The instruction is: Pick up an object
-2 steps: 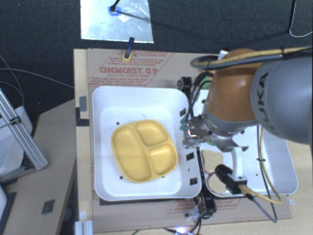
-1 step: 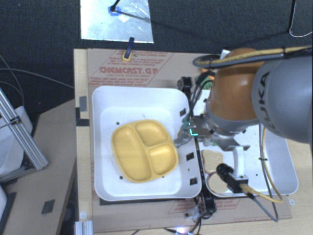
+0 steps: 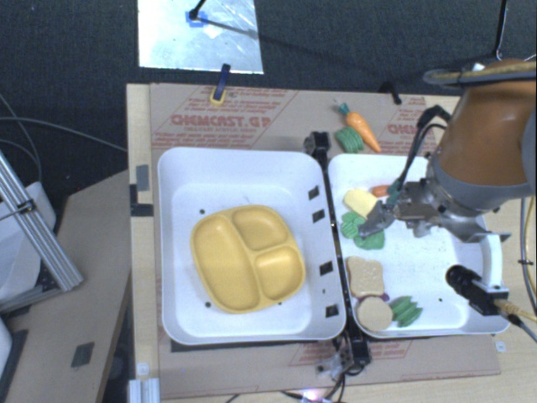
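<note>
My gripper point(image 3: 377, 218) hangs low in the right bin point(image 3: 436, 305), reaching in from the right. It is right over a green leafy toy point(image 3: 369, 238) and just beside a pale yellow block point(image 3: 360, 201). I cannot tell whether it touches the green toy. A small orange piece point(image 3: 381, 191) lies just behind the gripper. Nearer the front of the same bin lie a slice of toy bread point(image 3: 365, 275), a pale round disc point(image 3: 374, 313) and a green bean pod point(image 3: 406, 311).
The left bin point(image 3: 193, 175) holds a yellow divided plate point(image 3: 248, 257). A toy carrot point(image 3: 363, 128) and a green piece point(image 3: 348, 139) lie on the cardboard behind the right bin. The arm's orange band point(image 3: 491, 133) rises over the right bin's far side.
</note>
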`<move>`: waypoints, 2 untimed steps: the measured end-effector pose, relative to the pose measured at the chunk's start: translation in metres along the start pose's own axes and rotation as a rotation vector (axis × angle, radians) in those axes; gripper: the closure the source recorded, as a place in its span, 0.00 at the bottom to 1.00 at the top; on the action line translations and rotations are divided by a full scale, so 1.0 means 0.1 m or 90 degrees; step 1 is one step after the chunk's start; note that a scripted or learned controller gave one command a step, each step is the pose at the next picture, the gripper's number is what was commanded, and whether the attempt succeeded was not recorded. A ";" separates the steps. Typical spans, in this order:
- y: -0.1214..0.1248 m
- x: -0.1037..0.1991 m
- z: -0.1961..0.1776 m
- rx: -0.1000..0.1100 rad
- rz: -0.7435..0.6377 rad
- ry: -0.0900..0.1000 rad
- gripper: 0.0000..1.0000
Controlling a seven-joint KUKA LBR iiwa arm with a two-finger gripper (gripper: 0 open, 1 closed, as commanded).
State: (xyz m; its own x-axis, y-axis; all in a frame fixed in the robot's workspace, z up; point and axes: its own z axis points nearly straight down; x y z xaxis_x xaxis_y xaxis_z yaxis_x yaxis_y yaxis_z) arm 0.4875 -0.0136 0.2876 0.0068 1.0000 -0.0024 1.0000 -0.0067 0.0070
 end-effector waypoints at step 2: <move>0.01 1.23 -2.26 -0.009 -0.010 0.006 0.00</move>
State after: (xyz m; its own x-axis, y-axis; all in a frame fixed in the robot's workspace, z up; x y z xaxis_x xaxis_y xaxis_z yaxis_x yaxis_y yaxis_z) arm 0.4873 0.1104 0.5135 -0.0084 0.9999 0.0066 0.9998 0.0083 0.0207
